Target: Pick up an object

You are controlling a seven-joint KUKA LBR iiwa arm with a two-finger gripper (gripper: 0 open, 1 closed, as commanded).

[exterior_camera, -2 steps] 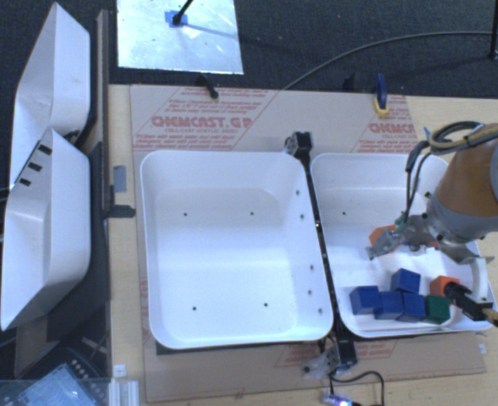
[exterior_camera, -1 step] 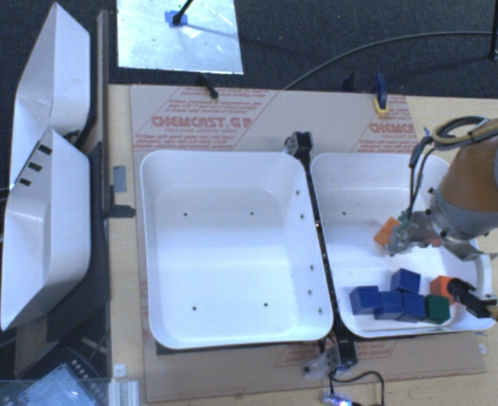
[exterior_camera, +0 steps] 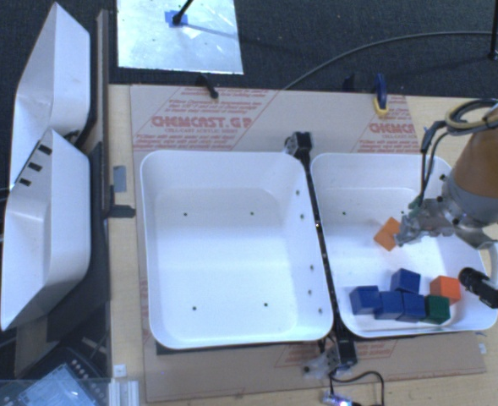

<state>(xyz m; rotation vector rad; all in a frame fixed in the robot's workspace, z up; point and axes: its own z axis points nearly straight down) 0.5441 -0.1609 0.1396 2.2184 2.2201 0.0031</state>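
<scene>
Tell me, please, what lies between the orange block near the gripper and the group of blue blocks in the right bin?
Nothing: in the camera view, only bare white bin floor separates the orange block from the blue blocks.

Orange block [exterior_camera: 387,233]: small and orange, tilted on one corner, in the middle of the right bin [exterior_camera: 350,184], on the right side of the picture, right at the tip of the gripper [exterior_camera: 407,230]
Blue blocks [exterior_camera: 390,297]: a few dark blue cubes pushed close together, touching each other, near the bottom edge of the right bin, in the lower right of the picture
Second orange block [exterior_camera: 446,288]: small, sits just right of the blue blocks
Green block [exterior_camera: 437,310]: small and dark green, just under the second orange block, touching the blue ones
</scene>
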